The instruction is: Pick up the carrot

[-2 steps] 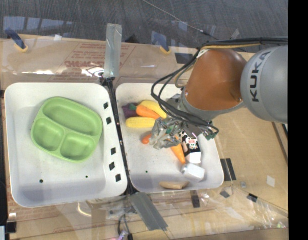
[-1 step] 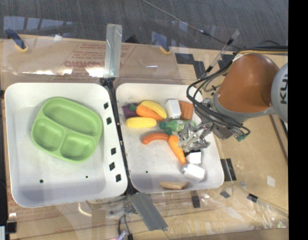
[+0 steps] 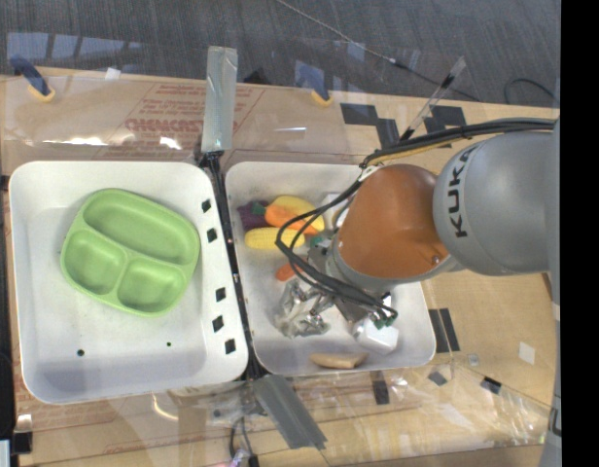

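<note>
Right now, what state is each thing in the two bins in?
Plate: upright in the left bin, compartments bare.
Tool: low in the right bin, over the bin floor.
Carrot: small orange bit showing beside the cables, not lifted.
Yellow toys: lying near the bin's far wall.
Tan piece: flat by the near wall.

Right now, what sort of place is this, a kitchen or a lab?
Most likely a robotics lab. A KUKA arm reaches over two taped-down white bins, one holding a green divided plate, the other toy food, with carpet beyond the bench.
</note>
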You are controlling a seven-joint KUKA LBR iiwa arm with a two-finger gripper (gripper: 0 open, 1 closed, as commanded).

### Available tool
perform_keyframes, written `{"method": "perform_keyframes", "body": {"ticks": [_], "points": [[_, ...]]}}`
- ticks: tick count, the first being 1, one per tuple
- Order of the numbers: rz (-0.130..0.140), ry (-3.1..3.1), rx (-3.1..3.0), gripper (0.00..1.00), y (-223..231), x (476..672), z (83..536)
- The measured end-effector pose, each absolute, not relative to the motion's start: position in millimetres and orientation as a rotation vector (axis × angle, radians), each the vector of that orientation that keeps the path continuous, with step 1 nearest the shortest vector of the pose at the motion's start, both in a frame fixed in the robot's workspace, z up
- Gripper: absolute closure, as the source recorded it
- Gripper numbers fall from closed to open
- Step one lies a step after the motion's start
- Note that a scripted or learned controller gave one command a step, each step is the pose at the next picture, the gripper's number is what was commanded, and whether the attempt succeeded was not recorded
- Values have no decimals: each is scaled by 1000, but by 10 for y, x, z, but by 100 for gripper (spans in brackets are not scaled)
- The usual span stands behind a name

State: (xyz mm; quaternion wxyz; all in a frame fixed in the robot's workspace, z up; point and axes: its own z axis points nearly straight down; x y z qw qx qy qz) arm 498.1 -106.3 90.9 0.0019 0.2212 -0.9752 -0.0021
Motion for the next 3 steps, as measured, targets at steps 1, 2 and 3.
{"method": "perform_keyframes", "body": {"ticks": [1, 2, 3], "points": [[7, -2983, 1006, 100, -1395, 4969, 2170], [-11, -2829, 1351, 100, -1437, 5153, 1266], [1, -2909, 1191, 100, -1518, 5430, 1853]]}}
